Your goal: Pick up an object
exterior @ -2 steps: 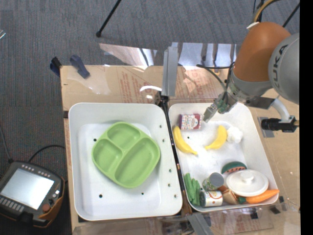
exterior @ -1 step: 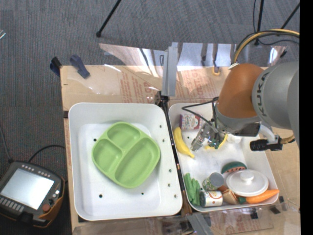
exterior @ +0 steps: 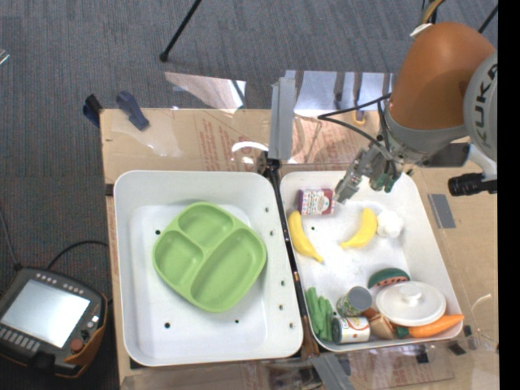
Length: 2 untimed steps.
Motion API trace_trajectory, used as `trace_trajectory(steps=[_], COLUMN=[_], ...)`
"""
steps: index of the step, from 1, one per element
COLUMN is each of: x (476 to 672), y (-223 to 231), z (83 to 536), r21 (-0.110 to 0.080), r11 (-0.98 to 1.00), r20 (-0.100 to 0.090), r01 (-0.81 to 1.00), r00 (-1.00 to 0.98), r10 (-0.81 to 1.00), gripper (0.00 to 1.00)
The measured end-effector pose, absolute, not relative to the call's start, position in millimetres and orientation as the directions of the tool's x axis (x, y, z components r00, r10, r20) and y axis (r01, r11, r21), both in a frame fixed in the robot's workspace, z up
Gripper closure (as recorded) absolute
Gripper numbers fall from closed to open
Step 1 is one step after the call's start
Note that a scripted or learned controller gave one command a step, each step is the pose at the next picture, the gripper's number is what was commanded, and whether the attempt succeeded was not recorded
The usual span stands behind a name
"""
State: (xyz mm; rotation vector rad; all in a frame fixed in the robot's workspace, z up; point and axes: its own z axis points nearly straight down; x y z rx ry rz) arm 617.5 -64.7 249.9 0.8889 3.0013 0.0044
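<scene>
The gripper (exterior: 351, 187) hung over the far part of the right bin (exterior: 432, 242), its tip just beside a small purple carton (exterior: 315, 201); whether it was open or closed could not be told. Two bananas (exterior: 304, 236) (exterior: 361, 229) lay near the carton, with a white lump (exterior: 390, 223) touching the second. Along the near wall sat a white lidded bowl (exterior: 410, 302), cans (exterior: 353, 301), green pods (exterior: 320, 314) and a carrot (exterior: 435, 326). The left bin (exterior: 138, 193) held a green divided plate (exterior: 210, 256).
</scene>
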Motion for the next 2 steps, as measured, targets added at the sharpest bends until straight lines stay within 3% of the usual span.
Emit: trace_trajectory(steps=[1, 2], x=[593.1, 618.7], y=[-81, -88], z=[146, 275], r21=[0.001, 0.002], r11=[0.987, 0.960], r20=[0.009, -0.011], r01=[0.162, 0.281], r00=[-0.987, -0.960], r10=[0.162, 0.281], gripper=[1.00, 1.00])
